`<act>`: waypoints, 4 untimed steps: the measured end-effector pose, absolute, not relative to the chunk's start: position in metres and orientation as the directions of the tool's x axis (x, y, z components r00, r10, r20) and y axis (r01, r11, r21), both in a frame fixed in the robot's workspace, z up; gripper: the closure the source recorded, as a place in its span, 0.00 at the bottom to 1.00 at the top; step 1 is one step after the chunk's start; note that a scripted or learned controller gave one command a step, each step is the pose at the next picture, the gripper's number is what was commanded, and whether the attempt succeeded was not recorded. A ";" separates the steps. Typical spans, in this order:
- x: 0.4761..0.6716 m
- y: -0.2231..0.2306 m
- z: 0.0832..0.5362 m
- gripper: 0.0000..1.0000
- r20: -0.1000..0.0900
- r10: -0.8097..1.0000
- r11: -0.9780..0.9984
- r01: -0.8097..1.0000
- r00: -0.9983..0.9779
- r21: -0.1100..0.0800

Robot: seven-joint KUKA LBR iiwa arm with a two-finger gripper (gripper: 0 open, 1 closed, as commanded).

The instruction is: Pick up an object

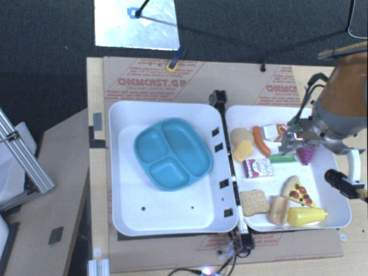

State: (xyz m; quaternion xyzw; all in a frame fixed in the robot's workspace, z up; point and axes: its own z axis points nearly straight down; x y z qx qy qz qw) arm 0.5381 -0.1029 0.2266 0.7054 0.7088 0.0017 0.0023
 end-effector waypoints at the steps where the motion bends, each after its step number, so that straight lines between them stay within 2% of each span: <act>1: 0.551 -0.044 0.217 1.00 0.002 1.000 0.010 1.000 -0.010 0.002; 2: 0.560 -0.021 0.215 1.00 0.001 1.000 0.007 1.000 -0.007 0.003; 3: 0.561 -0.017 0.231 1.00 0.001 1.000 0.006 1.000 -0.006 0.003; 4: 0.565 -0.028 0.216 1.00 -0.001 1.000 0.000 1.000 0.000 0.000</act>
